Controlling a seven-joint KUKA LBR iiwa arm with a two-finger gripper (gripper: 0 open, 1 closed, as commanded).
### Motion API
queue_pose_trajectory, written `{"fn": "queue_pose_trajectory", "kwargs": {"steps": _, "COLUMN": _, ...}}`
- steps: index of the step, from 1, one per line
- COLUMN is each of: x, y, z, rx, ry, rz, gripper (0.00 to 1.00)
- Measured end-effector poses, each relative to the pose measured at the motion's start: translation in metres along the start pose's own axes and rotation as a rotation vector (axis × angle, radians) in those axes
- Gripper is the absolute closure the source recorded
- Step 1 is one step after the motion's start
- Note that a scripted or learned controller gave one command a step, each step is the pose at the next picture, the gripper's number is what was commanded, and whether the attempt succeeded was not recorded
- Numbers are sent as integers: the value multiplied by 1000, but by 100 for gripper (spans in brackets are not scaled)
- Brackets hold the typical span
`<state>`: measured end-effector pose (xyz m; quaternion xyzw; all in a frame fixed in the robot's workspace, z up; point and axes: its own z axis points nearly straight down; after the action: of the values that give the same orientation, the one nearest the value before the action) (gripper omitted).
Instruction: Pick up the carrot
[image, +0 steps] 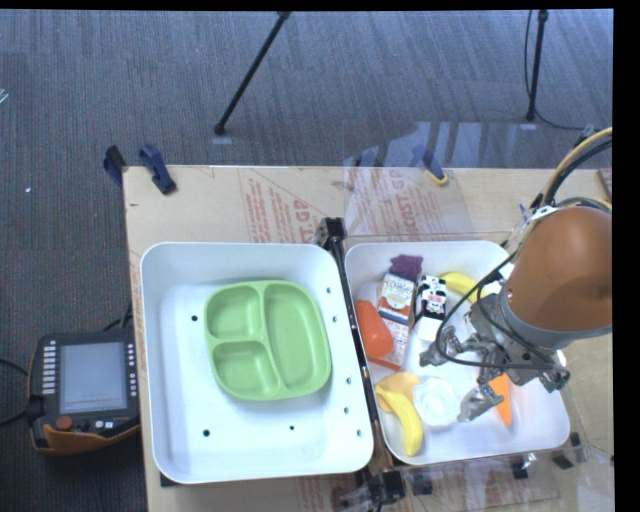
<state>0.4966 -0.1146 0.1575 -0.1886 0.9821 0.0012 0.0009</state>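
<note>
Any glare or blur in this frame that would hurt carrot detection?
Camera view: sharp focus overall; glare streaks on the clear sheet behind the right bin; white bin floors run bright, little shadow; the gripper crowds the carrot, hiding part of it.

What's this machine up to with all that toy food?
A robot arm reaches into the right bin, which holds toy food: a banana, small cartons and more. Its gripper is down over an orange carrot near the bin's front corner, but I can't tell whether it has hold of it. The left bin holds a green divided plate.
</note>
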Motion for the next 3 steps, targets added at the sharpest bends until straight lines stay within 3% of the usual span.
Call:
{"fn": "queue_pose_trajectory", "kwargs": {"steps": 1, "x": -3, "y": 18, "z": 72, "rx": -4, "ry": 2, "rz": -452, "gripper": 0}}
{"fn": "queue_pose_trajectory", "kwargs": {"steps": 2, "x": -51, "y": -51, "z": 69, "rx": 1, "ry": -3, "rz": -481, "gripper": 0}}
{"fn": "queue_pose_trajectory", "kwargs": {"steps": 3, "x": 39, "y": -62, "z": 64, "rx": -2, "ry": 3, "rz": -440, "gripper": 0}}
